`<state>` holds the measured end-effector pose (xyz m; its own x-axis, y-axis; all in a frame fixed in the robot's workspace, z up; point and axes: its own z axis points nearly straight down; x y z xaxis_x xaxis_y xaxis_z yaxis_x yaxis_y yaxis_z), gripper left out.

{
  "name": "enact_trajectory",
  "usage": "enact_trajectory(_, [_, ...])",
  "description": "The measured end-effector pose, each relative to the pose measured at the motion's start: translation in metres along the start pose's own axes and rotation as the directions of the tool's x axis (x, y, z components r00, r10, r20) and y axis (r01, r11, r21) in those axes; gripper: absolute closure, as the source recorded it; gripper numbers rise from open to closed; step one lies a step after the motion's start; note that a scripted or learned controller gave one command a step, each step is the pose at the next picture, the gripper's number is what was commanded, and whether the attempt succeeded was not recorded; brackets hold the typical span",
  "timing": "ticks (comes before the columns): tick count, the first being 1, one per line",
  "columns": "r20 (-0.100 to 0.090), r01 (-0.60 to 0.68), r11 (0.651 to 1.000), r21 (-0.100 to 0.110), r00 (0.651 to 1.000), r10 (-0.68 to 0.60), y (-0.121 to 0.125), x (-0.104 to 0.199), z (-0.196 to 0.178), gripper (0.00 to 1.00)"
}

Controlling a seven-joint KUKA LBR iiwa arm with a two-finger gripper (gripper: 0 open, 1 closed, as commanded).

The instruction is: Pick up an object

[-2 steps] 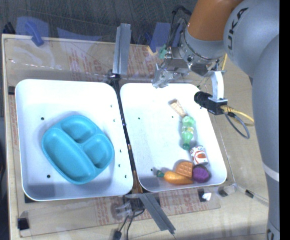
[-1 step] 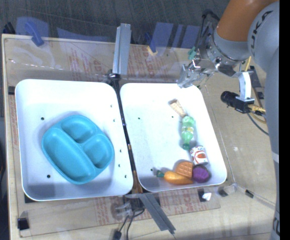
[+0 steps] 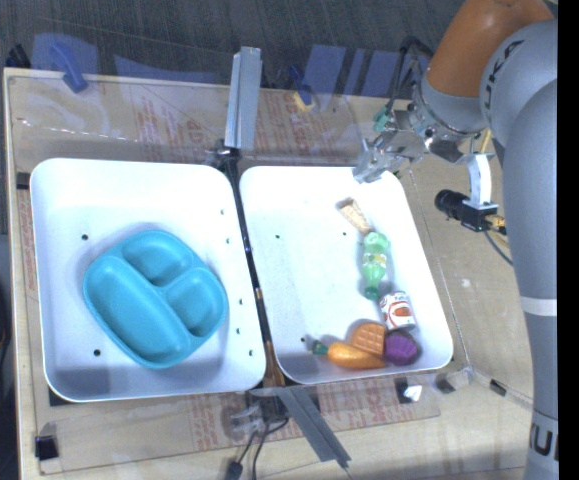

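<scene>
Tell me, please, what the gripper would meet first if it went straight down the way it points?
Probably the far rim of the right bin: the gripper hangs about over it. Depth is unclear, so it could land just inside, short of the small tan item.

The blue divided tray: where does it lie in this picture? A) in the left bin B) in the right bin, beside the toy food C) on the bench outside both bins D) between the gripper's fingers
A: the blue divided tray rests on the floor of the left bin, while the toy food is gathered in the right bin.
</scene>
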<state>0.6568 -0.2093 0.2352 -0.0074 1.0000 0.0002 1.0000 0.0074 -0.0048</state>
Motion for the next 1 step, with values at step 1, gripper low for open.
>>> enact_trajectory(1, [0.001,0.006,1.0,0.0,1.0,-0.006,0.001,0.0014,-0.0107,1.0])
